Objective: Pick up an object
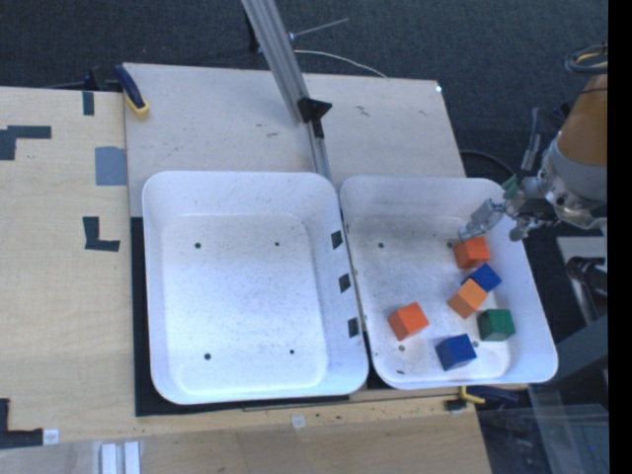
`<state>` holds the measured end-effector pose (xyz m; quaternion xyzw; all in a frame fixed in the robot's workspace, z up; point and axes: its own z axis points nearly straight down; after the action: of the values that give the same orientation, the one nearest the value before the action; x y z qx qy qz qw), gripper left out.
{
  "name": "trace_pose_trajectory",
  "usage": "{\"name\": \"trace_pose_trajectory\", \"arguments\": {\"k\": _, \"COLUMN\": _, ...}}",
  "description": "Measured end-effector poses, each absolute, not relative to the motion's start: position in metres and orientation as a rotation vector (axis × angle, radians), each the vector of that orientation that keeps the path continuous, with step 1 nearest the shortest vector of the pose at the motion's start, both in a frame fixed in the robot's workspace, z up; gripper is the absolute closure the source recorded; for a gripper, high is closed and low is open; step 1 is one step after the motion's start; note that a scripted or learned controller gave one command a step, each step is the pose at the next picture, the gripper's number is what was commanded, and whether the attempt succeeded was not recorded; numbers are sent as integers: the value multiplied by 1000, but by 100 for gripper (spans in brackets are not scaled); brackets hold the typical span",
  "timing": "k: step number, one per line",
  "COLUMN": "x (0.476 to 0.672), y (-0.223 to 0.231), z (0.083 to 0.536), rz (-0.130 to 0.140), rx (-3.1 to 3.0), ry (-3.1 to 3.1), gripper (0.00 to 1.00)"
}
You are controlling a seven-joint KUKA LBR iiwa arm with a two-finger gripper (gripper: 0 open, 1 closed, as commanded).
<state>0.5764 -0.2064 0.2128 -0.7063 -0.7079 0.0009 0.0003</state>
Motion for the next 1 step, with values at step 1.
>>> {"name": "trace_pose_trajectory", "arguments": {"k": 1, "x": 519, "y": -178, "z": 116, "rz": -7, "rx": -2230, "ry": -2232, "gripper": 0}}
